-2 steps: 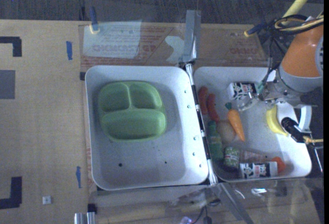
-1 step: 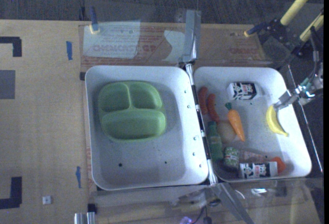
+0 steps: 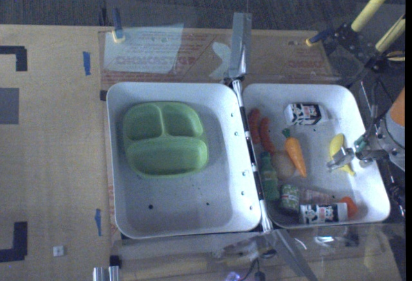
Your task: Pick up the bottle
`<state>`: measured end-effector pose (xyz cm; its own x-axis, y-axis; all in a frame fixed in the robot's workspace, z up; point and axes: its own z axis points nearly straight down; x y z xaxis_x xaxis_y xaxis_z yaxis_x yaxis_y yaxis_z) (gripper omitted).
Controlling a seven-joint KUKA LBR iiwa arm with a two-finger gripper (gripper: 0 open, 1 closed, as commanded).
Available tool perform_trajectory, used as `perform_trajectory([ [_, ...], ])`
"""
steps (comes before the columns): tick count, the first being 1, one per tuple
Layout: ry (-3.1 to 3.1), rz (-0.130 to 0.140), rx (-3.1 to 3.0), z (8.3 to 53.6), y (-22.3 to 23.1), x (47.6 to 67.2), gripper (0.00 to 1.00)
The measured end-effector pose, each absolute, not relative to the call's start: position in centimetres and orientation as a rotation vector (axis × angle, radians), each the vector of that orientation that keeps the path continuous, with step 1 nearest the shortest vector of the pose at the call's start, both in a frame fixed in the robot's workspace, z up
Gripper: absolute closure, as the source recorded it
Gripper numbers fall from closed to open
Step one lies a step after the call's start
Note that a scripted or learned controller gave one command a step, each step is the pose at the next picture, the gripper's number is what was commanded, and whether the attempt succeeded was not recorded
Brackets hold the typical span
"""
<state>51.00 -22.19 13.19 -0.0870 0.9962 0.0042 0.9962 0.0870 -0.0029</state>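
Over the right edge of the right bin (image 3: pixel 320 96), my gripper (image 3: pixel 340 158) hangs just above the banana (image 3: pixel 337 144). It is too small and blurred for me to tell whether the claw is apart or together, and I see nothing held in it.

I judge this to be the approach step, with the pick not yet made. What I take for the bottle (image 3: pixel 304 196) lies on its side near the bin's front wall. It has a green label at one end and a pale, clear body running toward the right. It is hemmed in, with a cow-print carton (image 3: pixel 324 213) touching it on the front side and a green piece (image 3: pixel 269 180) just beside its left end.

My next move calls for shifting the gripper toward the front of the bin and a little left. I would then turn the claw to close across the bottle's narrow width and come down without catching the carton.

The right bin also holds a second carton (image 3: pixel 304 113) near the back, a carrot (image 3: pixel 295 155) in the middle, and a potato (image 3: pixel 284 164) beside it. Two red pieces (image 3: pixel 259 129) lie along the left wall and something orange (image 3: pixel 349 204) sits in the front right corner.

The left bin (image 3: pixel 187 205) holds a green divided plate (image 3: pixel 165 138).
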Motion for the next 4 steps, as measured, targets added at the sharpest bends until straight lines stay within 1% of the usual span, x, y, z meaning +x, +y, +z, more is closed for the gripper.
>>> perform_trajectory([
  [1,-2.249,0.001,-2.193,25.3,-22.4,48.0,0.00],
  [2,-2.125,0.000,-2.303,13.5,-22.1,47.9,0.00],
  [3,-2.052,-0.007,-2.379,8.6,-9.3,48.1,0.00],
  [4,-1.895,-0.010,-2.507,8.6,-10.4,48.2,0.00],
])
